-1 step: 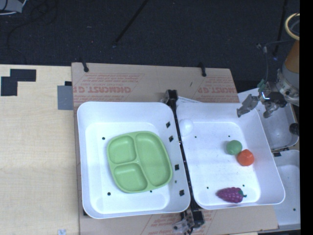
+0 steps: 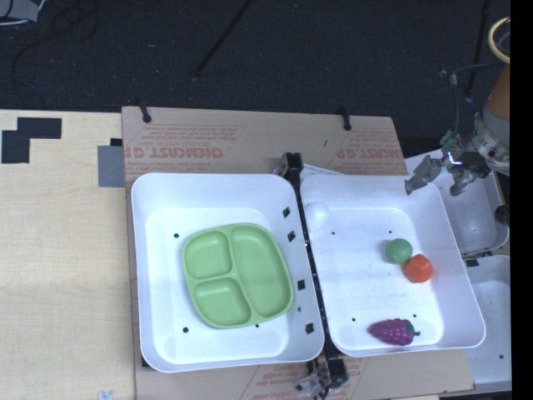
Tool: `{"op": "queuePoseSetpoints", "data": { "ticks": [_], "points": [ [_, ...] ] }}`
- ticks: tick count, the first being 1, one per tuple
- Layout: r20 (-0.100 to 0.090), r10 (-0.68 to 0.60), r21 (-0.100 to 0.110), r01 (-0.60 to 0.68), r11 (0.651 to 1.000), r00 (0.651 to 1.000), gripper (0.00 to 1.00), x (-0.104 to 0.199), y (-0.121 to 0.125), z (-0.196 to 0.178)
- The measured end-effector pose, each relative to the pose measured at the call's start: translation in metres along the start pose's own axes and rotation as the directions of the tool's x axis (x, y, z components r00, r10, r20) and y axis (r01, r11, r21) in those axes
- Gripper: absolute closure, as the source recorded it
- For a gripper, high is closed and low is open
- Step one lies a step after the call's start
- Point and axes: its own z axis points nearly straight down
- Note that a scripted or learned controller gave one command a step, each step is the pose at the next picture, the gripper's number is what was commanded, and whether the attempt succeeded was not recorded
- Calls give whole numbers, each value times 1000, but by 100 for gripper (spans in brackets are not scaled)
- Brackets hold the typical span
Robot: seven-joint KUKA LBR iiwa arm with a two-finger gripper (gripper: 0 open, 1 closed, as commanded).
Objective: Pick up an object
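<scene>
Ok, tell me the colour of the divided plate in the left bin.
Light green; the divided plate shows plainly in the camera view.

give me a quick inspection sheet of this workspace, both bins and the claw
surface: two white bins side by side on a cardboard sheet, left bin, right bin
job's things: green ball beside an orange piece, purple grapes, all in the right bin
clutter: green divided plate in the left bin
grippers: claw above the right bin's far right corner, open, holding nothing
cables: dark cables on the floor, top left
surroundings: light wooden bench, dark floor
</scene>
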Motion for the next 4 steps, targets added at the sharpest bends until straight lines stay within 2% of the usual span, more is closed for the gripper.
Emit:
{"op": "queuePoseSetpoints", "data": {
  "ticks": [1, 3, 4],
  "points": [
    [-2, -1, 5, 1, 1000, 1000, 0, 4, -1, 63],
    [-2, 0, 6, 0, 1000, 1000, 0, 1, -3, 162],
    [-1, -1, 2, 1, 1000, 1000, 100, 1, -1, 148]
  ]
}}
